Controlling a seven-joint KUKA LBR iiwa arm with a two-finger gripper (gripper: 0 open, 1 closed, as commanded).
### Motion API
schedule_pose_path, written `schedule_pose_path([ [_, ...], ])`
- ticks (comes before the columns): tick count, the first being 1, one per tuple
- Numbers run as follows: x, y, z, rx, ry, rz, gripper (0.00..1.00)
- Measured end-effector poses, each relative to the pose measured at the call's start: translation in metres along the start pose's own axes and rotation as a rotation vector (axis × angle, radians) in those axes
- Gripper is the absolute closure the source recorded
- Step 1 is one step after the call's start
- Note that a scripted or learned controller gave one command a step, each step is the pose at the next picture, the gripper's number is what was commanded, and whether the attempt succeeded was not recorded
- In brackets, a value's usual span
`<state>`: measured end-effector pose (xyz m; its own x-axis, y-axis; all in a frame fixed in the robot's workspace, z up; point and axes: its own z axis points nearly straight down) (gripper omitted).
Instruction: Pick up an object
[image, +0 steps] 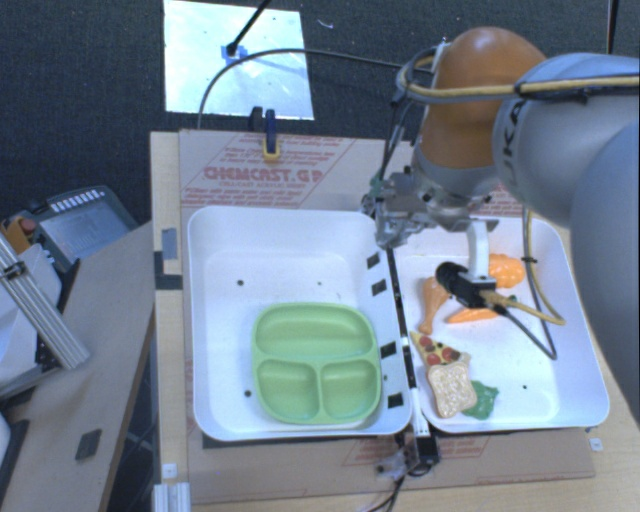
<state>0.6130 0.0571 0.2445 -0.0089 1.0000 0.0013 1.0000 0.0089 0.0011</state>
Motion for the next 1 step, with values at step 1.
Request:
schedule_pose_path([
  [1, 0.0503, -0.0101, 0.0048, 0.000, 0.001, 0.000, 1.00],
])
